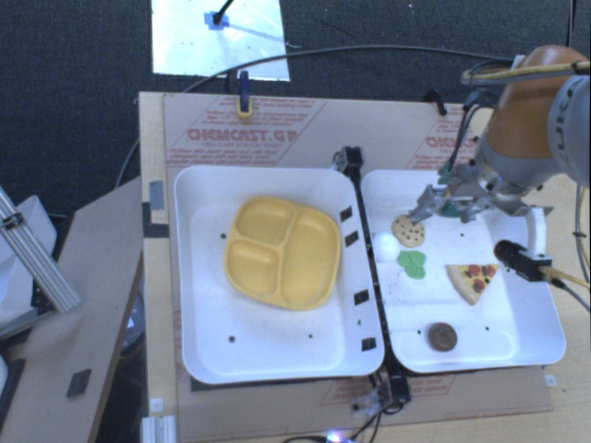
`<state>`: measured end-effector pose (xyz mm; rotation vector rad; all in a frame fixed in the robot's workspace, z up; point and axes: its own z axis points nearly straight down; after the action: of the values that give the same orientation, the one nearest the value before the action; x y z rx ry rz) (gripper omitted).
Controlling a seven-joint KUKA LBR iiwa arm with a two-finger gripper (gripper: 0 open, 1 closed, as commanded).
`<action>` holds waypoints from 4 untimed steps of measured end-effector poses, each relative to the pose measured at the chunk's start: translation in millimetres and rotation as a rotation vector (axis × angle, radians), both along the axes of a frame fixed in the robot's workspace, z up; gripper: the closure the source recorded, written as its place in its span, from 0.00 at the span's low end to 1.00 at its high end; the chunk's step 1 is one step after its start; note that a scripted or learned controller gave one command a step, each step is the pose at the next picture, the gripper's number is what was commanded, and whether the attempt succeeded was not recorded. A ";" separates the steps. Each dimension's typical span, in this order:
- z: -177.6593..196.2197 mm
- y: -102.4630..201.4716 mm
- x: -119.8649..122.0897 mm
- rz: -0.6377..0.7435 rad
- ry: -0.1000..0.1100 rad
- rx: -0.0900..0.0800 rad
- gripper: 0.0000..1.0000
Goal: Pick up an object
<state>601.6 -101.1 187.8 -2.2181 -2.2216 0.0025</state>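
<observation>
My gripper (450,207) hangs over the far part of the right bin (531,335), and its two grey fingers stand apart, open. A small teal patch shows between them; I cannot tell what it is. Just left of the gripper lies a tan speckled cookie (407,231). Nearer the front are a white ball (385,245), a green piece (413,264), a pizza slice (472,281) and a brown round biscuit (442,337). None of these is between the fingers.
The left bin (208,340) holds a yellow divided plate (282,251). A black-clipped divider (367,266) separates the bins. A black part with a cable (519,261) juts over the right bin's right side. The arm (536,109) comes in from the upper right.
</observation>
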 end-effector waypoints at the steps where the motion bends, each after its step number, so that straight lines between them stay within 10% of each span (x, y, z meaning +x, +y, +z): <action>1: -62.7 2.2 -0.2 -0.001 0.000 -0.001 0.00; 2: -105.9 2.8 -0.5 -0.002 0.000 0.000 0.00; 3: -92.9 2.6 1.3 -0.003 -0.005 -0.001 1.00; 4: -30.1 6.0 -0.9 0.002 -0.010 -0.001 1.00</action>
<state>600.7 -95.1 157.7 -2.2212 -2.2297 -0.0067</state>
